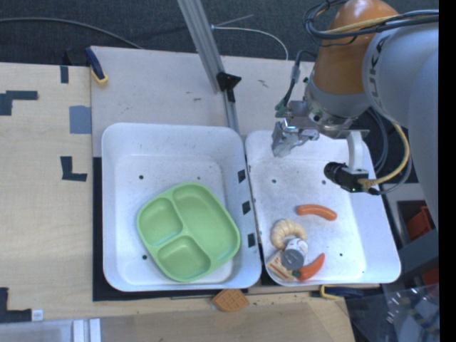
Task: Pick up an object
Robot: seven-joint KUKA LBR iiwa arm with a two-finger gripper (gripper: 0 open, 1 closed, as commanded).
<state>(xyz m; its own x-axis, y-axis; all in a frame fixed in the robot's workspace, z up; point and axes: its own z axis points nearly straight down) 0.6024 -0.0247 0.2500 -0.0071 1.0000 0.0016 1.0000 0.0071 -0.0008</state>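
Observation:
My gripper [285,145] hangs over the far left part of the right bin [370,226], with nothing seen between its fingers. Well in front of it an orange-red sausage [316,211] lies on the bin floor. Nearer the front edge sits a cluster: a pale croissant-like pastry [286,229], a small grey and white round object [293,252], a red-orange chili or carrot shape [312,266] and a waffle-like piece [279,268] under them. The gripper is apart from all of these.
The left bin [121,191] holds a green divided plate [188,231]. A brown cookie-like piece [229,301] lies outside the bins at the front. A slanted metal pole [203,34] rises behind the bins. A black fitting [345,176] sits at the right bin's right side.

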